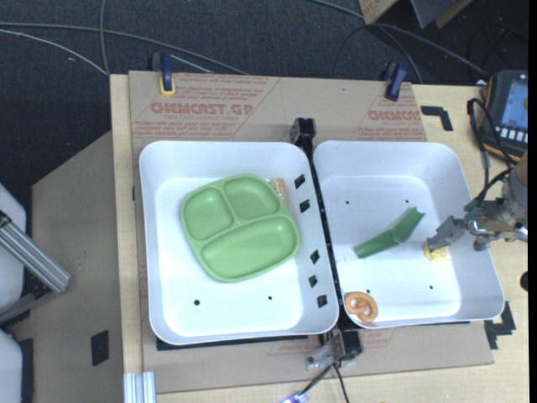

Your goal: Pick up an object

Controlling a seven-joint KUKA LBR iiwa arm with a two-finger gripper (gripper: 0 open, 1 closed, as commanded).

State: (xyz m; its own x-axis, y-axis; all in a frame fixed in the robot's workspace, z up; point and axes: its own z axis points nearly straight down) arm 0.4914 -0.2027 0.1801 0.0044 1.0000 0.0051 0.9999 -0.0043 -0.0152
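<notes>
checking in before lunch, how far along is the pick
Done: the claw has reached into the right bin, low by a small yellow piece. In hand: nothing visibly lifted; the green scoop and orange ring lie on the floor. Left: grasp and lift.

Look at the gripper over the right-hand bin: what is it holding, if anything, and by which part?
It cannot be told. The gripper sits low at the right bin's right side, just above a small yellow object, beside the green scoop. The view is too small to show a hold.
</notes>
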